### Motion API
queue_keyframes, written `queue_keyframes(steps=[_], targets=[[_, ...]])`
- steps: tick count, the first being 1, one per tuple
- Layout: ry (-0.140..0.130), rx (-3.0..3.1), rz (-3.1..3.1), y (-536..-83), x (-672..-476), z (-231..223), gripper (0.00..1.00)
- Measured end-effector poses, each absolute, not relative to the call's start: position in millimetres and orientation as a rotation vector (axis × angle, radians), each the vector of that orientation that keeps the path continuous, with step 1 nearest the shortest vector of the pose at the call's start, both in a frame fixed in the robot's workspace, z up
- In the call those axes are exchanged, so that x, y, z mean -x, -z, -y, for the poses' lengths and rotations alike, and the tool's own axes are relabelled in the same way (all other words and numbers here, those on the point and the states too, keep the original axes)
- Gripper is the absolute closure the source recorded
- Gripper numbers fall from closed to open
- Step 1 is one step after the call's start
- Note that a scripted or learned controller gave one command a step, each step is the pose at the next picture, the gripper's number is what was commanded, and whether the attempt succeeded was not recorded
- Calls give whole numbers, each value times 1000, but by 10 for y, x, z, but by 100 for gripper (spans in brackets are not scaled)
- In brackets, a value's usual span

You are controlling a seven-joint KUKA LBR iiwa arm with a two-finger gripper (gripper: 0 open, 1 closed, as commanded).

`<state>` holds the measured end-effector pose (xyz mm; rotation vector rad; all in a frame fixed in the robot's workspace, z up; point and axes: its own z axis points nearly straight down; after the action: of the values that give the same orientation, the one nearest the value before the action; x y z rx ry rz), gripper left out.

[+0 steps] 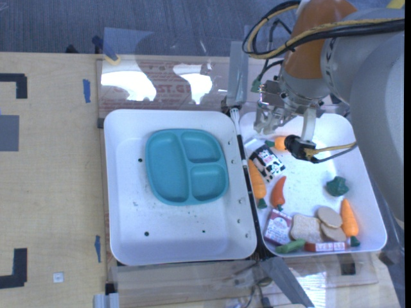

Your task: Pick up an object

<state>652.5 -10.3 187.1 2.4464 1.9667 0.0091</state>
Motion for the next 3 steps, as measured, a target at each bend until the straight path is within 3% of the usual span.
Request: queue_keyframes(steps=[1,2,3], targets=[[3,-1996,-2429,-1840,-6067,626,100],[3,-2292,-2155,-1835,-5993,-7,100],[1,-1985,-2437,-2207,-5646,232,100]])
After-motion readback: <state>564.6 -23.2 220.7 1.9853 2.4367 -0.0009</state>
